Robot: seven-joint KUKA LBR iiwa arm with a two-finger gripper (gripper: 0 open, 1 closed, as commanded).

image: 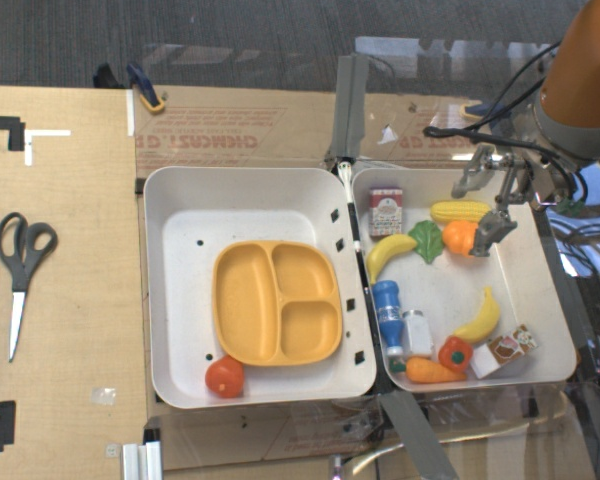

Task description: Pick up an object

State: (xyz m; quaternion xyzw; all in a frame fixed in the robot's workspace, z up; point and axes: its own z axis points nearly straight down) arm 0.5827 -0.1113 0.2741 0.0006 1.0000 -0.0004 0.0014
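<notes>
**Gripper above the toy food, nothing in it**

Nearest, a carrot (432,371) and a red tomato (224,377) lie at the bins' front edges. Behind the tomato sits the yellow divided tray (277,301). In the right bin (550,298), two bananas, a blue bottle (385,306) and corn (460,210). The gripper (492,230) hangs fingers spread beside the orange (460,238), grasping nothing.

Tool (492,230) over right bin (550,298), just beside orange fruit (460,237) and corn (460,210). Yellow divided plate (277,301) and tomato (225,377) in left bin (170,268).
</notes>
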